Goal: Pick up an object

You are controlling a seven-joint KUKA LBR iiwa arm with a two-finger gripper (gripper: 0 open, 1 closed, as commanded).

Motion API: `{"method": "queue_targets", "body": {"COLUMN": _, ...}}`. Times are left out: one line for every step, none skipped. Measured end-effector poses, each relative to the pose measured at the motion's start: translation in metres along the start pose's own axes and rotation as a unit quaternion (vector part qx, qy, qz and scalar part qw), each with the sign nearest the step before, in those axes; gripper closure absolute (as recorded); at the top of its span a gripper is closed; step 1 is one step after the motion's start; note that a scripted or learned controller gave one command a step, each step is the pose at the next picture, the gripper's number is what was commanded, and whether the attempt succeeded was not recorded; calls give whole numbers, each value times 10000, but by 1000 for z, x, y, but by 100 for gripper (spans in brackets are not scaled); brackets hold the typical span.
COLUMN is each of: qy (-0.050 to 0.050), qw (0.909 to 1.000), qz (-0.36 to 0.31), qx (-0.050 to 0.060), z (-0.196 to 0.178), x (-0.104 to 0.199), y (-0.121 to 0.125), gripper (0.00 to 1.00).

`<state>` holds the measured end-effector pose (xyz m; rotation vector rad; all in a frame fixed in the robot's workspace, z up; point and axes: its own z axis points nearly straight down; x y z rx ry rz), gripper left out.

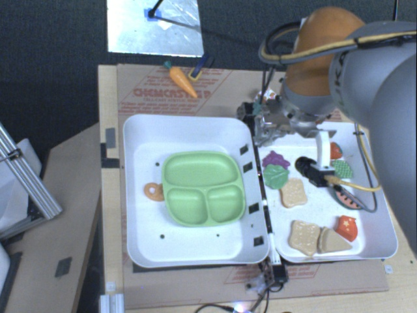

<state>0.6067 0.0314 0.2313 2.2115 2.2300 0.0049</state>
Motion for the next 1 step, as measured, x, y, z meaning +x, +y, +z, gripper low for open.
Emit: {"method": "queue_targets", "body": {"qy": -11, "qw": 10000, "qz": 42, "qx": 13, "z": 14, "x": -15, "y": 4, "gripper": 100}}
